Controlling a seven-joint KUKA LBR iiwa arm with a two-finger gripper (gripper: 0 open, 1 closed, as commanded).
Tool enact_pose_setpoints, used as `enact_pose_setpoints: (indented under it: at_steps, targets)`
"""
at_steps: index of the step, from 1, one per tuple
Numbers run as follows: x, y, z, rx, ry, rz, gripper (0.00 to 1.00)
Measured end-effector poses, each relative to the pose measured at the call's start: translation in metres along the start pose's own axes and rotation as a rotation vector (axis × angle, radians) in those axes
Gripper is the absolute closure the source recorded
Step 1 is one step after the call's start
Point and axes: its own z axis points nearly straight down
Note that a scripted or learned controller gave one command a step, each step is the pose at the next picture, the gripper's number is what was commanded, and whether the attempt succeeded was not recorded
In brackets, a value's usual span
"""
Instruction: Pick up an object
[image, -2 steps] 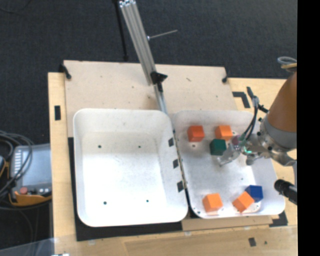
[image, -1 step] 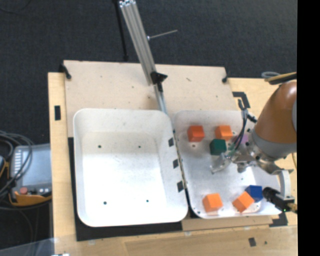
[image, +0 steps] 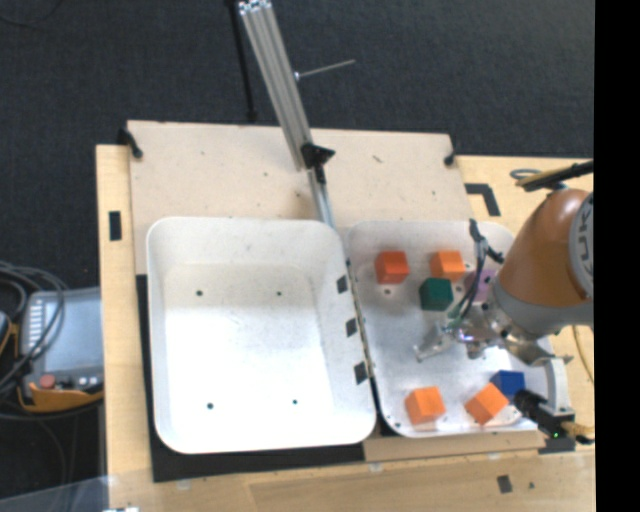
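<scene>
The right bin (image: 400, 240) holds several small blocks. Two orange blocks (image: 392, 267) (image: 448, 264) lie near its far side, with a dark green block (image: 435, 294) just in front of them. Two more orange blocks (image: 425, 404) (image: 487, 403) and a blue block (image: 509, 383) sit near the front edge. My gripper (image: 445, 332) is low over the middle of this bin, just in front of the green block. It is open and holds nothing. The arm's orange band (image: 545, 250) hides part of the bin's right side.
The left bin (image: 160, 300) is beside the right one, and the two share a raised divider (image: 355, 325). A metal strut (image: 285, 90) slants from the top down to the bins' far edge. A pendant with cables (image: 55, 345) lies at the far left.
</scene>
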Motion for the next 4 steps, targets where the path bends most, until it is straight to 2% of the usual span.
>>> enact_pose_setpoints:
  at_steps: [1,2,4]
  targets:
    - [-0.002,0.001,0.04,-0.007,-0.002,0.001,0.0]
    - [-0.002,0.002,0.028,-0.012,0.001,0.011,1.0]
    - [0.009,-0.002,-0.082,-0.013,0.0,-0.007,1.0]
